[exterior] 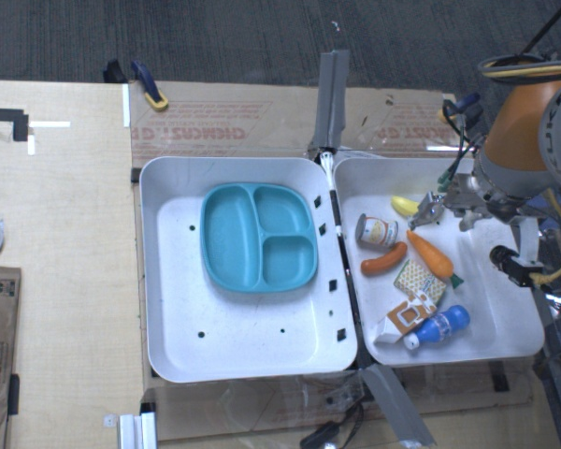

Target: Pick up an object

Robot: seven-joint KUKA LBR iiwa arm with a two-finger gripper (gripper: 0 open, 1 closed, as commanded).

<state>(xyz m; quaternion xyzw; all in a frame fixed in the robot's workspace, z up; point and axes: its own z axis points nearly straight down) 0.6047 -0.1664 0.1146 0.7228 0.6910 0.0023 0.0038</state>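
1. Over the right bin (pixel 505 344), the grey arm (pixel 519 148) crowds the clutter; a descent risks knocking neighbours.
2. Carrot (pixel 430 255) touches the sausage (pixel 383 262); a grab might drag both.
3. Jaws (pixel 432 209) seem empty beside the banana (pixel 405 205); their opening I cannot tell.

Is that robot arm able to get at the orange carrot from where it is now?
Probably yes. The carrot lies on top in the right bin, nothing covering it, and the gripper hangs just above its upper end.
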